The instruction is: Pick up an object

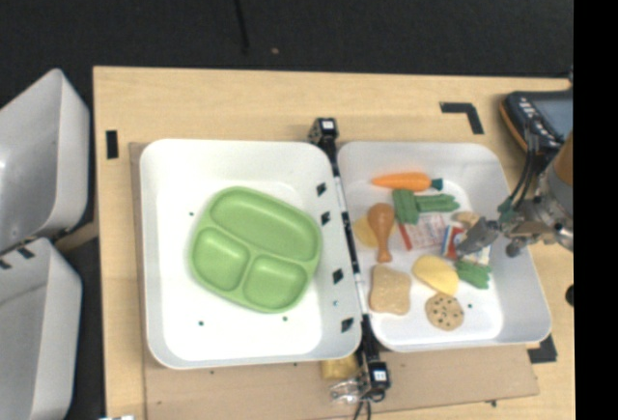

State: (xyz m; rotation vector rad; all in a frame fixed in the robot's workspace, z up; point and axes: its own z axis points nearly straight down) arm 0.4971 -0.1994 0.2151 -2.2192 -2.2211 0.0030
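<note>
The right bin (517, 307) holds several toy foods. Among them are an orange carrot (401, 182), a brown drumstick (382, 227), a green block (423, 206), a red-and-white packet (435, 237), a slice of bread (390, 293), a cookie (444, 312), a yellow piece (435, 271) and a small green piece (474, 275). My gripper (476, 239) reaches in from the right. It hangs low over the bin's right half, just above the small green piece and beside the packet. I see nothing clearly held in it.
The left bin (164, 331) carries a green divided plate (256, 249). Black clips (338, 215) line the seam between the bins. A dark device with an orange edge (536, 119) sits on the bench at the back right. White bulky shapes (34, 177) stand to the left.
</note>
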